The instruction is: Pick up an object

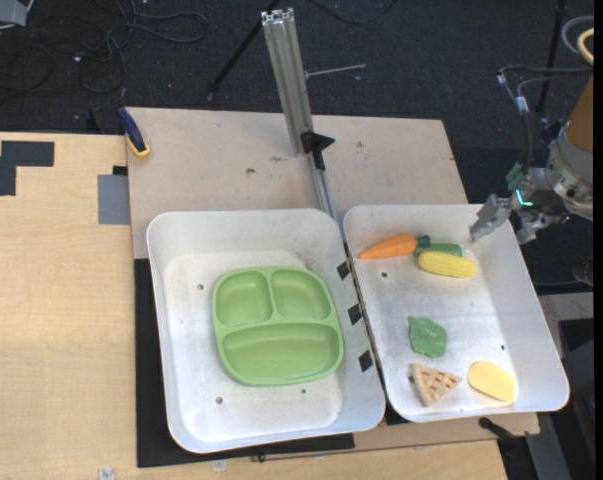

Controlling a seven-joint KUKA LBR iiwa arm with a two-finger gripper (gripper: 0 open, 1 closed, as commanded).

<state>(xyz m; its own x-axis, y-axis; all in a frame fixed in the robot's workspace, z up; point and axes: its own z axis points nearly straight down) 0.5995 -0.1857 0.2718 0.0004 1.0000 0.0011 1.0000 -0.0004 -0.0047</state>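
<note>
- The claw (503, 218) sits at the right edge of the frame, over the upper right corner of the right bin (541, 318). Whether it is released or clenched cannot be determined; no object is visible in it.
- The right bin holds five objects. A toy carrot (388, 247) lies near the bin's upper left, and a toy corn cob (446, 262) lies just beside it to the right.
- A green leafy piece (428, 336) rests near the bin's centre.
- A pizza slice (434, 383) and a yellow flat piece (492, 380) lie side by side, apart from each other, along the bin's lower edge.
- The left bin (171, 298) holds a green divided plate (277, 325) with three compartments, positioned at its centre.
- A metal post (288, 78) rises from the tabletop (221, 158) in the upper centre of the frame.
- The corn cob is the object nearest the claw, but stands apart from it.
</note>
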